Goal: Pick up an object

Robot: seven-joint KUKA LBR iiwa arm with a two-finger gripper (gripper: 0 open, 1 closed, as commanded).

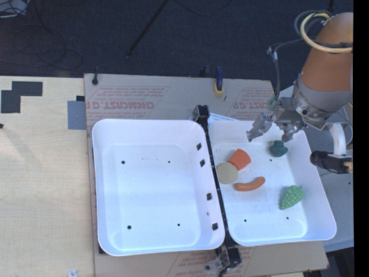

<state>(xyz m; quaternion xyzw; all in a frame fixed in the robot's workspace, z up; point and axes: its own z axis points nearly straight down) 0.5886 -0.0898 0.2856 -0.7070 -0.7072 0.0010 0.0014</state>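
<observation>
The right bin (pixel 323 224) held four objects. A small dark-green object (pixel 279 149) lay near the bin's far edge; an orange cup (pixel 240 158) lay on its side toward the bin's inner wall, touching a tan disc (pixel 227 173) just in front of it. An orange sausage-shaped piece (pixel 249 184) lay just beyond the disc toward the bin's middle, and a light-green bunch of grapes (pixel 292 197) rested closer to the bin's outer wall.

The gripper (pixel 273 133) hung above the far part of the right bin, between the cup and the dark-green object; its two fingers stood apart, with nothing between them. The grey arm (pixel 326 68), orange above the wrist, reached in past the bin's far outer corner.

The left bin (pixel 104 154) adjoined the right bin along its inner wall. Both stood on a cardboard sheet (pixel 150 100) extending beyond the right bin's far edge.
</observation>
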